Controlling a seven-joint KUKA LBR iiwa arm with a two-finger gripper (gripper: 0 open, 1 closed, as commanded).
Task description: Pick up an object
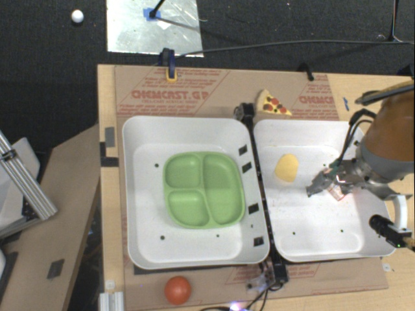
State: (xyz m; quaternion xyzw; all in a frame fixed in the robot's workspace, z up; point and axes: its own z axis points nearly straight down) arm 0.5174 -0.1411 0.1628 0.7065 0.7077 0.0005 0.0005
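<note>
Gripper (322, 185) low over right bin (311, 241), mid-floor toward its right edge; finger state cannot be told (blurred). Yellow object (286, 168) lies just beside it, nearer the bin's left edge, apart.

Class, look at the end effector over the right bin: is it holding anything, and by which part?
It cannot be told: the end effector hovers right of the yellow rounded object, apart from it.
</note>
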